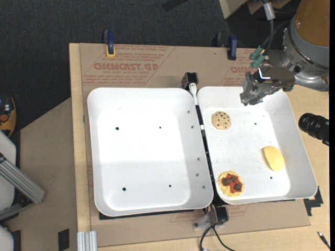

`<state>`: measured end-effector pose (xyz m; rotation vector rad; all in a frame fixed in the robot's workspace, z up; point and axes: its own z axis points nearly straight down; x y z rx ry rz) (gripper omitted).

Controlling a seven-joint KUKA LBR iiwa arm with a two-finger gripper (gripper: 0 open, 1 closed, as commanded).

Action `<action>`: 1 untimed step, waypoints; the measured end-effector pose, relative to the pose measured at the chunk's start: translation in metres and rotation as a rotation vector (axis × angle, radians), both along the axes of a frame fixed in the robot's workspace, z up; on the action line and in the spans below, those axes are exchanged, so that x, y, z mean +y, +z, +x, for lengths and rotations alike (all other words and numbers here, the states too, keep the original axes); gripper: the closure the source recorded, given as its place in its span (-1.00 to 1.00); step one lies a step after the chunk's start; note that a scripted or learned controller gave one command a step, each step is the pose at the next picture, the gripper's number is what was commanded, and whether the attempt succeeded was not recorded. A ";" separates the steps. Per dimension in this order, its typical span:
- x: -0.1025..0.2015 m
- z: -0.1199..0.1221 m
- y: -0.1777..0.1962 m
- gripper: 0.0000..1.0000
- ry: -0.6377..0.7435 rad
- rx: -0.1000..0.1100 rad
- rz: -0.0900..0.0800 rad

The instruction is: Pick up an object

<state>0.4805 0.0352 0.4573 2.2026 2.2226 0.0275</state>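
step: approach, nothing held | my gripper (pixel 250 99) over right white plastic bin's (pixel 293 114) far edge, finger state unclear | nearest target: round chocolate-chip cookie (pixel 221 120), far-left part | next: descend over it

Dark carpet floor (pixel 52 14), prob. wood bench (pixel 78 114), blue clamps (pixel 109 36).

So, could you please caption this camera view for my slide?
Gripper above right white bin holding round chocolate-chip cookie, yellow wedge, small pizza.
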 end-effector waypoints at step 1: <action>0.096 0.055 -0.067 1.00 0.001 0.026 -0.003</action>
